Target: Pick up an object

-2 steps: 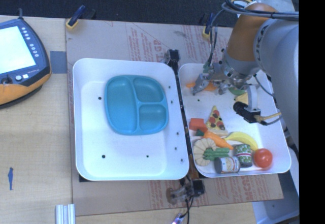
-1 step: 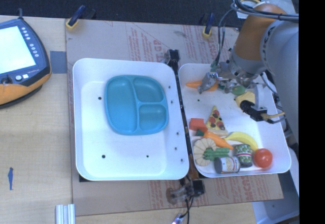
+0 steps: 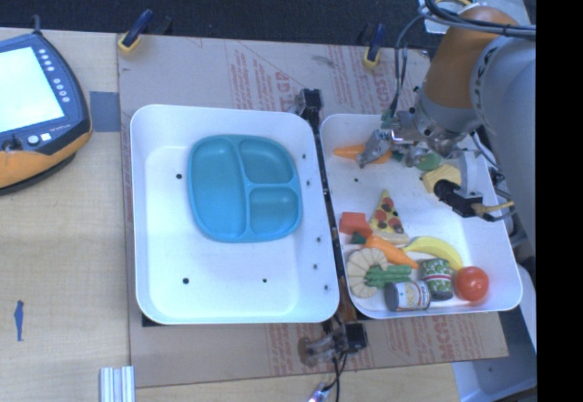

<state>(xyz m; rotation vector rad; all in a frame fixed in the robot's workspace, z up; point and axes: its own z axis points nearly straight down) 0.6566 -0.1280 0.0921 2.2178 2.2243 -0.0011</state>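
gripper (image 3: 375, 150) sits in the upper part of the right bin (image 3: 510, 300), its fingertips down beside an orange carrot (image 3: 348, 152) at the bin's upper left; whether that carrot is actually pinched i cannot tell, and the finger spread is too small to read. judging by looks, the carrot is a light, stiff plastic toy, smooth and tapered, so it may slip; the thick middle seems the best hold. more toy food crowds the lower right bin.
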